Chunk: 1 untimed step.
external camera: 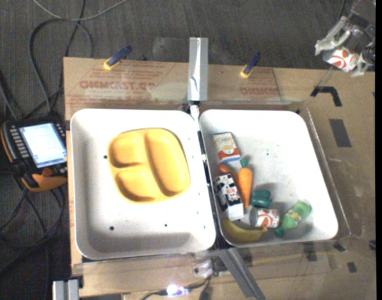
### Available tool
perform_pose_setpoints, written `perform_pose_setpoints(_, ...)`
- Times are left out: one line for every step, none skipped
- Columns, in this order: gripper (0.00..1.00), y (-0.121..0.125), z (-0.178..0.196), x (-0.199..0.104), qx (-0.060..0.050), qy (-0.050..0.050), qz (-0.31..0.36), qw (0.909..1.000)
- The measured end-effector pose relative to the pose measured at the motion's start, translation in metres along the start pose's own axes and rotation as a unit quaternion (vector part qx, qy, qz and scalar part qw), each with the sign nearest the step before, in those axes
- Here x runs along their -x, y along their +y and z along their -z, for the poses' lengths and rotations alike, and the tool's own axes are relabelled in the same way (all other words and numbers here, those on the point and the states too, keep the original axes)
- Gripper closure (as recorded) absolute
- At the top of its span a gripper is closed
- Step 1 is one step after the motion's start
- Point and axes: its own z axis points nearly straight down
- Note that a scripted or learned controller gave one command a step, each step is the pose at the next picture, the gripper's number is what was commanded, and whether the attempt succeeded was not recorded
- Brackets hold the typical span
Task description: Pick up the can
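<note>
Banana [244, 232] half-hidden beneath can [264, 218].

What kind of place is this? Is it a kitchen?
Probably not a kitchen, more likely a robot test lab. Two white bins sit on a bench, one with toy food and a can. Cables trail across the floor beside a handheld control screen.

Banana [244, 232] mostly hidden under can [264, 218] and cow-print carton [227, 194], at 6 o'clock of right bin [316, 167]. Gripper [348, 42] at 1 o'clock cut off by frame edge; finger state can't be told.
</note>
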Motion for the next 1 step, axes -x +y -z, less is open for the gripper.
perform_pose_setpoints(1.0, -0.0262, -0.1859, 0.0324, -0.002, 0.001, 0.141, 0.99)
